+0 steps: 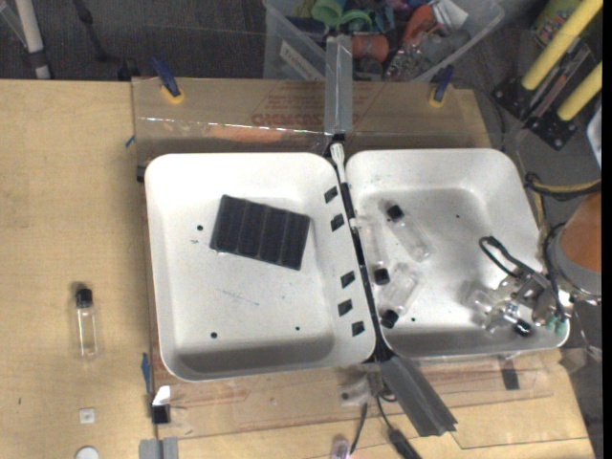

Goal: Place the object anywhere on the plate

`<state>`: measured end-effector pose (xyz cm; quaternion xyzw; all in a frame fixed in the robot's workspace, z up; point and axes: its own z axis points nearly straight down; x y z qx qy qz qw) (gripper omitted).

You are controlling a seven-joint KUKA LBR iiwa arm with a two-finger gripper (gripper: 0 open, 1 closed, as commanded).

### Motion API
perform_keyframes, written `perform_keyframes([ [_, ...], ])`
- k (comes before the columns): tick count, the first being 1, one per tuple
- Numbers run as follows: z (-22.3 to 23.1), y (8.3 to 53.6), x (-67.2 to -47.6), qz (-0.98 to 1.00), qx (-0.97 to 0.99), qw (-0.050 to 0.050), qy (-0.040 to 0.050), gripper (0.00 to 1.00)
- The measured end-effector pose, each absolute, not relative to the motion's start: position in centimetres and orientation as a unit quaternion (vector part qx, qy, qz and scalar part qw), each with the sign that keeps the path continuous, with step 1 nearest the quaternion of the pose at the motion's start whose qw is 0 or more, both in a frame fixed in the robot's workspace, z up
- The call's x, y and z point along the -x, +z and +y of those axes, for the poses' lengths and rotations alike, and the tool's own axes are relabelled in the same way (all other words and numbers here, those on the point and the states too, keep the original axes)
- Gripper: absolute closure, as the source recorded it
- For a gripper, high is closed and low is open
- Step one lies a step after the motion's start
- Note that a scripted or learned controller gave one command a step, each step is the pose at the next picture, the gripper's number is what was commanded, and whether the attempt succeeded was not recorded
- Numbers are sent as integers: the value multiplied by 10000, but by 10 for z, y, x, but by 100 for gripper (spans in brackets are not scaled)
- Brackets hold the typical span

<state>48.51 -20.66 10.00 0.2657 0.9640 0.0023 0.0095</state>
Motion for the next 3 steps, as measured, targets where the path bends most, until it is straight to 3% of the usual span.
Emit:
perform_keyframes([
  [1,-214,90,-486,9982,-598,89,23,100],
  [2,-216,89,-486,9957,-925,70,47,100],
  [3,-217,89,-486,9943,1061,91,20,100],
])
